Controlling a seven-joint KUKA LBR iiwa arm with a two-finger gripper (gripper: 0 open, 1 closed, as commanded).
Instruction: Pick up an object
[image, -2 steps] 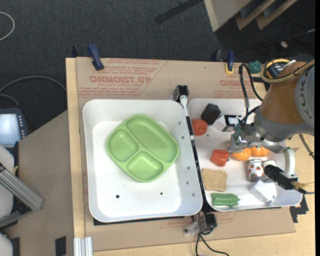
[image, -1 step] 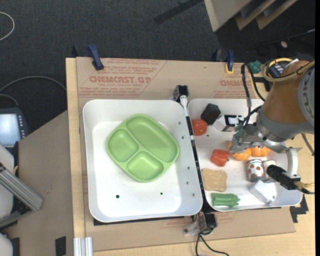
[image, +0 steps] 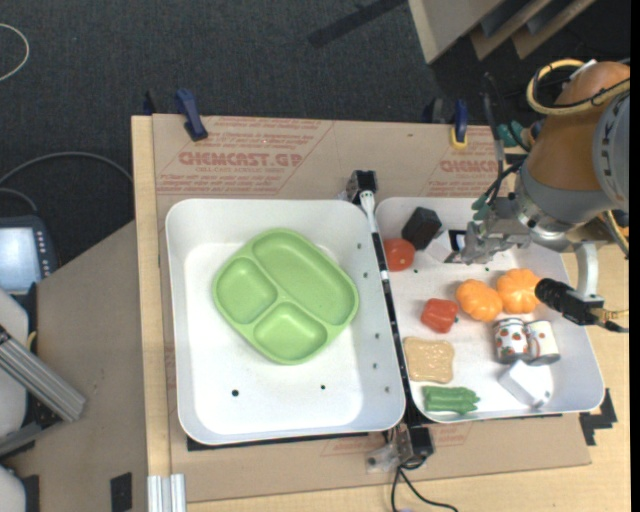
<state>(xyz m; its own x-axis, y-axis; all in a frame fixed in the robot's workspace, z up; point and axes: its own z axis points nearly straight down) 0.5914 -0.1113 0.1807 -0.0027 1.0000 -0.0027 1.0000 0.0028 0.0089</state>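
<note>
Orange toy (image: 480, 299) in right bin (image: 592, 385), just below claw (image: 478, 243)

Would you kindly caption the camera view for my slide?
Gripper poised over right bin of toy foods; green divided plate in left bin.

a divided plate (image: 286, 295) lies in the left bin (image: 190, 400). in the right bin (image: 590, 375), toast (image: 429, 360) sits between a pepper (image: 451, 400) in front and a tomato (image: 399, 254) behind.
</note>
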